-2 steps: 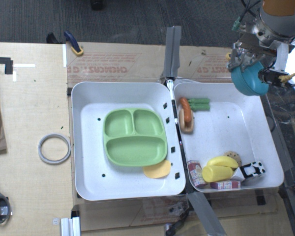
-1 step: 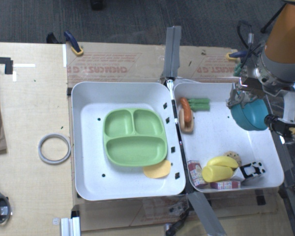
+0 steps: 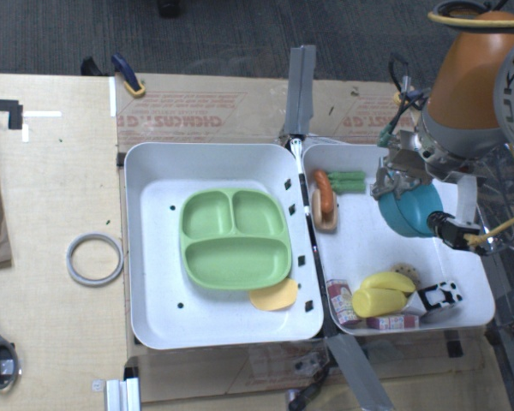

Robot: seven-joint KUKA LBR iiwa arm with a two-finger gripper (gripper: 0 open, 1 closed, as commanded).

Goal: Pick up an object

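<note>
Right white bin (image 3: 463, 311), tool (image 3: 400, 187) above it, clenched on a blue pan (image 3: 409, 211), lifted clear.

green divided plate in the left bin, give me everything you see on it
The green divided plate is a pale green, matte, plastic-looking tray with rounded corners and a raised rim. Ridges split it into three wells: two small ones at the far side, one wide one nearer the camera. It lies flat, right side up, slightly rotated, mid-floor in the left bin. A yellow flat piece sits at its near right corner, seemingly tucked partly under the rim.
</note>
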